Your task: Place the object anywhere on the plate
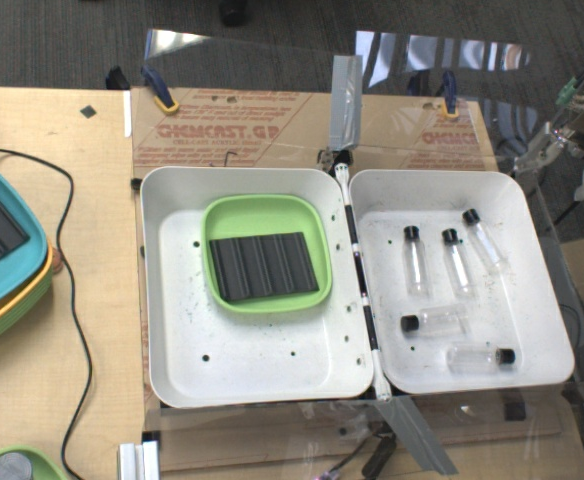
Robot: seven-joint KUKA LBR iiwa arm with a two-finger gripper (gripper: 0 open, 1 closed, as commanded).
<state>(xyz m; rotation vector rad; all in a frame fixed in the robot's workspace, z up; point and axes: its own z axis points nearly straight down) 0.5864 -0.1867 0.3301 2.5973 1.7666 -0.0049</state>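
Across the right bin (pixel 517 303), five clear glass vials (pixel 413 263) with black caps, lying loose.

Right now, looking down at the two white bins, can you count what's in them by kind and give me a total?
Clear vials with black caps: 5, all in the right bin; first vial, second, third, fourth, fifth
Green plate: 1, in the left bin
Black ridged pad: 1, lying on the plate
Total: 7
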